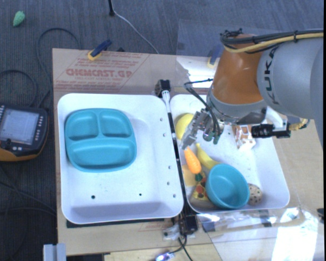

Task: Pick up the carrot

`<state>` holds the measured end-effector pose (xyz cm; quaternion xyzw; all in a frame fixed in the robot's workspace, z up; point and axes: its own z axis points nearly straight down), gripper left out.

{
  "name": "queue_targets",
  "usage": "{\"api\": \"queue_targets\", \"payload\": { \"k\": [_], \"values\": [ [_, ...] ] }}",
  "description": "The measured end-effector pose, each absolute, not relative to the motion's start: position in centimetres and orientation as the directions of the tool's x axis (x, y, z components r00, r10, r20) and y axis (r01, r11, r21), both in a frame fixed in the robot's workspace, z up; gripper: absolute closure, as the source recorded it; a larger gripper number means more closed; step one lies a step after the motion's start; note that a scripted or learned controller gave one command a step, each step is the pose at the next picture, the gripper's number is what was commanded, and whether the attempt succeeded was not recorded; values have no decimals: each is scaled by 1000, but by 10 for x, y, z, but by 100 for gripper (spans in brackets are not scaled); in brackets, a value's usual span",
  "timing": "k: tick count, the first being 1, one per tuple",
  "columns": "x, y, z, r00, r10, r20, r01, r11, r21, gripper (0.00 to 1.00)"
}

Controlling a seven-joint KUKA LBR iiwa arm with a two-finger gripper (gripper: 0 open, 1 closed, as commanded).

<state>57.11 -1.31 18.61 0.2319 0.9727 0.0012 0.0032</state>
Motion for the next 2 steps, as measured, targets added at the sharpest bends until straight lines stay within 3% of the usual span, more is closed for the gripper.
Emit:
{"api": "queue_targets", "payload": {
  "k": [1,2],
  "values": [
    [499,29,183,-910,415,2,415,910,0,100],
    [500,29,192,-910,415,0,415,910,0,100]
  ]
}}
